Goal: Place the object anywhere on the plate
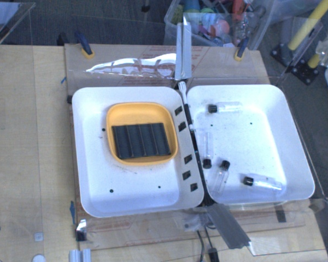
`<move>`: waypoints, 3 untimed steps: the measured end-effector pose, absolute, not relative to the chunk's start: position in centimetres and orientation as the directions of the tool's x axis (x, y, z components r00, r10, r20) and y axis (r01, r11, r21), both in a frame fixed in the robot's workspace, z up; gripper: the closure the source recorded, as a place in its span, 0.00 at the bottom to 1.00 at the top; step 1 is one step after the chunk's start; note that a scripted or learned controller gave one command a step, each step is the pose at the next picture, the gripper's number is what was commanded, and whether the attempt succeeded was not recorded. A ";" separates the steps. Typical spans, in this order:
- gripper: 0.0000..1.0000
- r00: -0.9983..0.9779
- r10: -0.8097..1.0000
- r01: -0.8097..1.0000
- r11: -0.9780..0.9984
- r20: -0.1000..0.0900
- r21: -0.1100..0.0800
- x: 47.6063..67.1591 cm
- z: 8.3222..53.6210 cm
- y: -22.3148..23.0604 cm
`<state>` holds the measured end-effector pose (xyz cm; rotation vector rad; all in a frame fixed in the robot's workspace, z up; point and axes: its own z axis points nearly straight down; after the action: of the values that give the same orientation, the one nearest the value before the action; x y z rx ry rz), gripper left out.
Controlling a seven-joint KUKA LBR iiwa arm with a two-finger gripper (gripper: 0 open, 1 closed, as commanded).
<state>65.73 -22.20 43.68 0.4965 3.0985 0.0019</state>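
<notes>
Two white bins sit side by side on the worktop. Whether the end effector is released or clenched cannot be told. The dark ribbed block lies flat on the yellow plate in the left bin, its long axis running left to right and its grooves near to far. Several clear black-capped vials lie scattered in the right bin.

This looks like a robotics lab. A pale wooden counter carries two white bins clamped side by side, small clear vials lie in the right one, a clear tub of bright toys sits past the far edge, and cables trail off the near edge.
</notes>
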 end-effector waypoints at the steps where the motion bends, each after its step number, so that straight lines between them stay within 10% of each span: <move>1: 1.00 -0.999 0.051 0.051 0.999 -0.004 0.001 66.0 41.8 -22.2; 3: 1.00 -0.884 -0.467 -0.467 0.884 -0.010 -0.005 66.8 43.7 -22.2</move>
<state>66.81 -22.17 43.68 -0.7530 3.0388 -0.0037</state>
